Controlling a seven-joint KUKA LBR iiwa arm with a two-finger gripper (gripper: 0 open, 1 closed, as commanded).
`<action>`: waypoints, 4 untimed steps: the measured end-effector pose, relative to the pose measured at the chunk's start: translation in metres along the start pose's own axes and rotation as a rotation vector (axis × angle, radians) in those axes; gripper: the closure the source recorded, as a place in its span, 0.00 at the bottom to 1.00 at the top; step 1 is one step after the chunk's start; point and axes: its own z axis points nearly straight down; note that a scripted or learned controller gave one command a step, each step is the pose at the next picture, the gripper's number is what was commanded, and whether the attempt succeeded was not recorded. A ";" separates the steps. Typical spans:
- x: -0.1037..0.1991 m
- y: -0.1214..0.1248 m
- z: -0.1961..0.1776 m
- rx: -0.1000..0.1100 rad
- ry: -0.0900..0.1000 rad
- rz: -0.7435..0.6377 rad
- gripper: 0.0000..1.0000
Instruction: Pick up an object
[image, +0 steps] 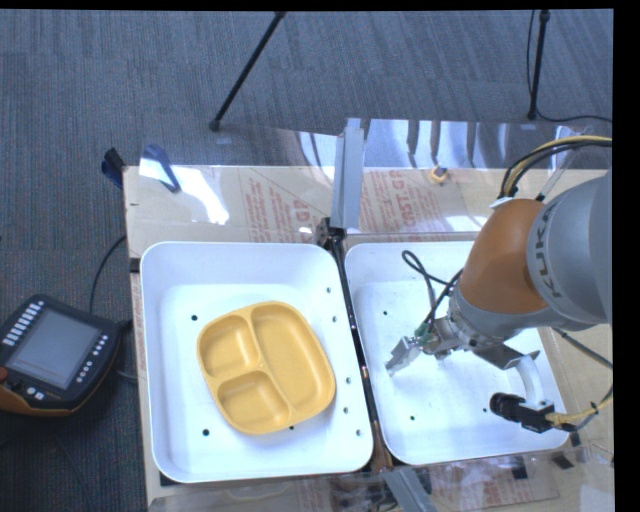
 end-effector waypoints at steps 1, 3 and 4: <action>0.004 0.070 -0.094 -0.019 -0.008 -0.046 0.00; 0.055 0.076 -0.089 -0.007 -0.007 -0.484 0.00; -0.002 0.089 -0.090 -0.009 -0.008 -0.178 0.00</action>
